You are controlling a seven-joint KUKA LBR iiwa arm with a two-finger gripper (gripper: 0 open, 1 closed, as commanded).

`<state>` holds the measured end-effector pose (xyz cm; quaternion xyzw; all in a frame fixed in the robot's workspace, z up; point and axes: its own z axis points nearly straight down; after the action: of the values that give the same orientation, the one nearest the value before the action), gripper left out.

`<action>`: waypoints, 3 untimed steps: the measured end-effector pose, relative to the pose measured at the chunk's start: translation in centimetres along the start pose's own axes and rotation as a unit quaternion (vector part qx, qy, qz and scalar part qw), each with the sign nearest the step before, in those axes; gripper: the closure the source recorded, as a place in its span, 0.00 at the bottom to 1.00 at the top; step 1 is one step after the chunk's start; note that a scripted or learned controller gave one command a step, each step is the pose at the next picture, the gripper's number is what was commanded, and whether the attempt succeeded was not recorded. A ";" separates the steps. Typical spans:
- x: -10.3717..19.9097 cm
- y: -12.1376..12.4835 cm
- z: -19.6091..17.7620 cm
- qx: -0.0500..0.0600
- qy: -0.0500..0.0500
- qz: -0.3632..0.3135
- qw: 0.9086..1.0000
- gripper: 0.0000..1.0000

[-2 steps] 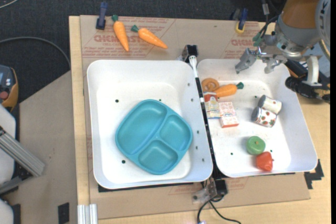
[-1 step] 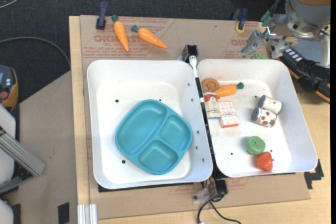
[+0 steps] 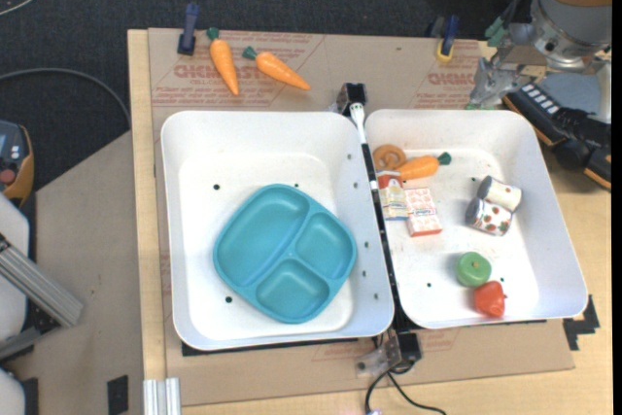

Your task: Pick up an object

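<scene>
The right bin point(image 3: 544, 209) holds several small things. A brown ring-shaped piece point(image 3: 389, 155) and a toy carrot point(image 3: 420, 168) lie near its back left. Two small cartons point(image 3: 410, 206) lie side by side below them. A white spotted cup point(image 3: 494, 207) lies on its side towards the right. A green round piece point(image 3: 473, 268) and a red piece point(image 3: 490, 298) sit near the front. My gripper point(image 3: 494, 81) hangs above the back edge of the right bin, away from all of these, with nothing seen in it.
The left bin point(image 3: 185, 209) holds a teal divided plate point(image 3: 285, 253). Two toy carrots point(image 3: 224, 65) point(image 3: 280, 69) lie on the cardboard behind the left bin. Blue clamps point(image 3: 188, 27) point(image 3: 447, 36) stand at the bench's back edge.
</scene>
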<state>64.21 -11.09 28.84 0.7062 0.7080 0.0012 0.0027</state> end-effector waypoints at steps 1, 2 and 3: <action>2.0 -1.3 -25.9 -0.009 -0.001 0.000 1.000 1.00; 10.3 -4.7 -20.8 0.005 0.002 -0.003 1.000 1.00; 15.0 -7.0 -25.0 -0.001 0.002 -0.001 1.000 1.00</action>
<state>57.01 3.95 53.82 0.7053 0.7089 0.0031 0.0022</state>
